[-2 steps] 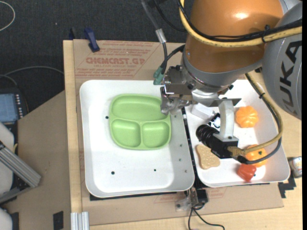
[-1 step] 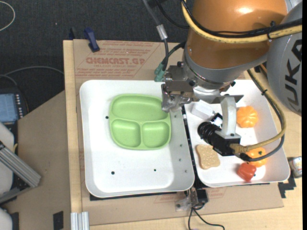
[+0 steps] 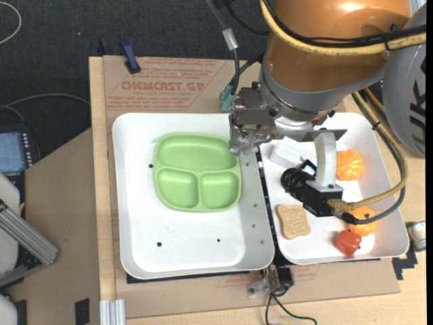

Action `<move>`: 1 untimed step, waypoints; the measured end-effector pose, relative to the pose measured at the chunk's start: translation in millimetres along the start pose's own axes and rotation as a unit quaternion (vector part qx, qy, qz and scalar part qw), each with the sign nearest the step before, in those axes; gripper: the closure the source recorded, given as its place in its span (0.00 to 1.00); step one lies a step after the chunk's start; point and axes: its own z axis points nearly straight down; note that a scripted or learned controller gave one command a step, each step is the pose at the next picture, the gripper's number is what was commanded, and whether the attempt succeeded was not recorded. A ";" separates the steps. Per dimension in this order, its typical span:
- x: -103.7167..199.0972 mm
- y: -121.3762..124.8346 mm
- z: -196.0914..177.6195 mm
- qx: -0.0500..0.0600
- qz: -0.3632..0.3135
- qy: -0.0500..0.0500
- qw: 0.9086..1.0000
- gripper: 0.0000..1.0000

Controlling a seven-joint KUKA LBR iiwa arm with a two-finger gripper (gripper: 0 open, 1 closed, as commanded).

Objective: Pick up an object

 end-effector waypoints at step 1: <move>0.5 0.5 -10.1 -0.001 0.000 0.000 1.000 1.00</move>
